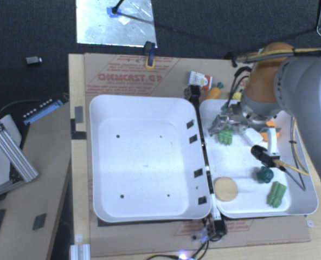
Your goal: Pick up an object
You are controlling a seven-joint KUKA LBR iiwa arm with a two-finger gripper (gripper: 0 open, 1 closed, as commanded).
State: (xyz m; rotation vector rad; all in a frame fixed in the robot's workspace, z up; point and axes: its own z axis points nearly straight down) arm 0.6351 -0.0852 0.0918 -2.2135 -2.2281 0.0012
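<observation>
A small green knobbly object [225, 137] lies in the right bin [307, 199], touching the pincer's [221, 125] tips just below them. The bins rest on a cardboard sheet [128, 75] over dark carpet [30, 20]. The arm [290, 85] reaches in from the right, wrist angled down-left. Whether the pincer grips anything cannot be told. A tan disc [225, 189] lies well below.
</observation>
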